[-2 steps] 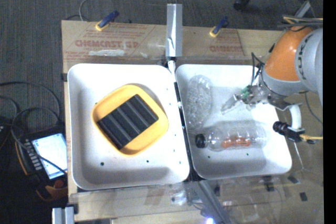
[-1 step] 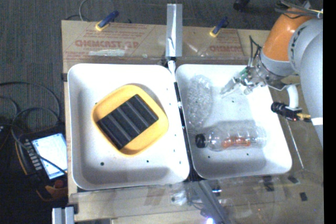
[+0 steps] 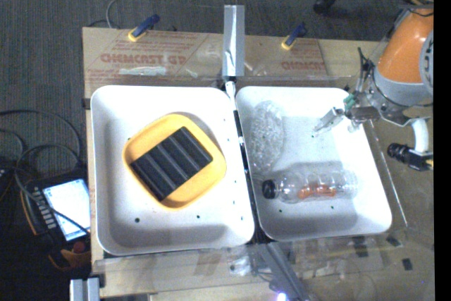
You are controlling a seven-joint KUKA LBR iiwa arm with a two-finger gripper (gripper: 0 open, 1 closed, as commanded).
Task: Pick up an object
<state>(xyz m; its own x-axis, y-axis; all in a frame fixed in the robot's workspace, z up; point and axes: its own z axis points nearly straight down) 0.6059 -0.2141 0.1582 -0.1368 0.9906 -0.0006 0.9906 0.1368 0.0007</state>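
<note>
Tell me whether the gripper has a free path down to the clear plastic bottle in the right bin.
Probably yes. The gripper hangs over the right bin, and the bottle lies on its side below it, uncovered; the crumpled clear plastic sits apart to the left.

Clear glossy plastic bottle (image 3: 310, 187); matt white bins (image 3: 113, 151).

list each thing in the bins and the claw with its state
yellow tray: lying flat in the left bin, black ribbed side up
clear bottle: on its side in the right bin, cap on
crumpled clear plastic: lying by the divider
claw: above the right bin, holding nothing
</note>
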